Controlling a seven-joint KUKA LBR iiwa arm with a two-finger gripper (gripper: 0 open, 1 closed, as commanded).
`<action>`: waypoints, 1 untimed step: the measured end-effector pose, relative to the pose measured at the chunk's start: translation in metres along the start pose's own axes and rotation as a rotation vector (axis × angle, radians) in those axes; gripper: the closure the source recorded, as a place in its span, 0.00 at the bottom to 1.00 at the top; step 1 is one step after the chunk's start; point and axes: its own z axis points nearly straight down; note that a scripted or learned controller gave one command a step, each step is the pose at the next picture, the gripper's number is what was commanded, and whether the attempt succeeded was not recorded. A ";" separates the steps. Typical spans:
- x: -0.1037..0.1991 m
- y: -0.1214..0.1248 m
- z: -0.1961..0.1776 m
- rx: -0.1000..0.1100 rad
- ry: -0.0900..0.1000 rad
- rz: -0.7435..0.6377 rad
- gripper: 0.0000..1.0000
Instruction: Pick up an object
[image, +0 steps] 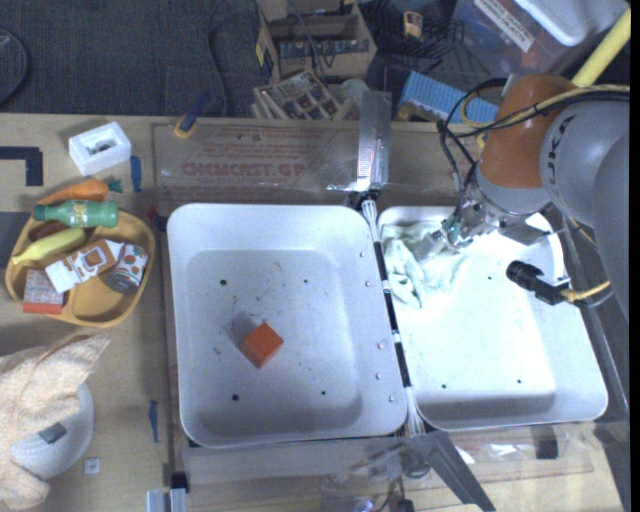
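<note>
Two shallow white bins sit side by side on a wooden bench, the left bin (200, 300) holding one orange block (264, 344) near its middle, slightly toward the front edge. In the right bin (520, 380) we see a crumpled pale cloth (412, 268) lying against the left wall near the rear left corner. The arm (560, 140) reaches down over that bin's rear edge, and the gripper (452, 232) hangs at the cloth's rear-right fringe, touching or just above it. We cannot tell whether the pincer is open or closed, nor whether any cloth is caught in it; glare and blur hide the tip.

We judge the step in hand to be a descent onto the cloth. To do it well, we would aim at a raised fold rather than the flat fringe, keep off the bin wall, and press down before closing, since a thin cloth slips free easily.

We read the cloth's long axis as running from the rear of the bin toward the front, along the left wall, with no clear pointing end. At the bench's left edge stands a yellow bowl (100, 305) of toy food.
</note>
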 end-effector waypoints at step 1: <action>0.000 0.000 0.000 -0.001 0.001 0.005 0.00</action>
